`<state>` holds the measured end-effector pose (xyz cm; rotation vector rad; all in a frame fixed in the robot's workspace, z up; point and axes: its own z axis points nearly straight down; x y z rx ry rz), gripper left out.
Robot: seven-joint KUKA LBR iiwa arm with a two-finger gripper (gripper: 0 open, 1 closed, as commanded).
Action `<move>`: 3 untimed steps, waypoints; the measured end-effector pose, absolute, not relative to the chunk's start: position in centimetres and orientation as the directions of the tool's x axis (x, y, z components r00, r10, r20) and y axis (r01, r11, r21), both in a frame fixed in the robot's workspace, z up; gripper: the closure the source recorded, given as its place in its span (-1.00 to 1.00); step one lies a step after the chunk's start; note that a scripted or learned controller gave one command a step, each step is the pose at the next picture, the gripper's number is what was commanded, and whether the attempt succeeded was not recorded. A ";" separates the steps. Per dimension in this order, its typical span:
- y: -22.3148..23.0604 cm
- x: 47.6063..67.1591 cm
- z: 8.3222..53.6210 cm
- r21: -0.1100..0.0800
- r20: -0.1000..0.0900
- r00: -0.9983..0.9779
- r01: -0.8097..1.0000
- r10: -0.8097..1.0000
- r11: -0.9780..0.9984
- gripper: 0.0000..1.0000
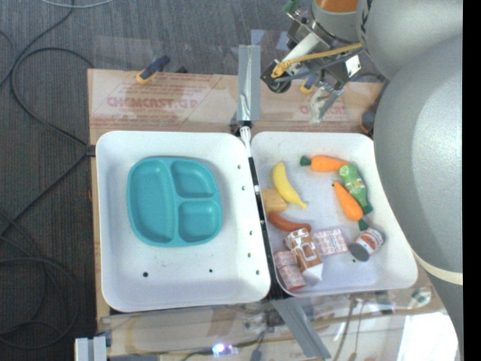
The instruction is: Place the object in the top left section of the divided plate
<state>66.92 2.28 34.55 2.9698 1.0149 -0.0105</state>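
A teal divided plate (175, 201) lies in the left white bin (120, 284), with one large section on its left and two smaller ones on its right; all sections are bare. Toy food lies in the right bin (394, 265): a yellow banana (287, 184), an orange carrot (328, 164), a second carrot (347, 200), a green vegetable (355, 184) and a brown sausage (289, 222). My gripper (322, 102) hangs over the bench just behind the right bin's back rim, apart from every object.
Small cartons (316, 247), a pink can (288, 269) and a tipped can (367, 243) crowd the right bin's front. A tan piece (272, 200) rests against the divider wall. The grey arm (428, 126) covers the right side. A blue-yellow clamp (152, 68) sits behind the left bin.
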 end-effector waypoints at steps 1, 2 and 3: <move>2.3 67.0 35.2 0.001 -0.015 0.789 0.614 0.614 -0.789 1.00; 11.4 62.8 26.1 -0.004 -0.008 0.762 0.648 0.648 -0.762 1.00; 11.6 62.9 22.1 -0.003 -0.009 0.708 0.706 0.706 -0.708 1.00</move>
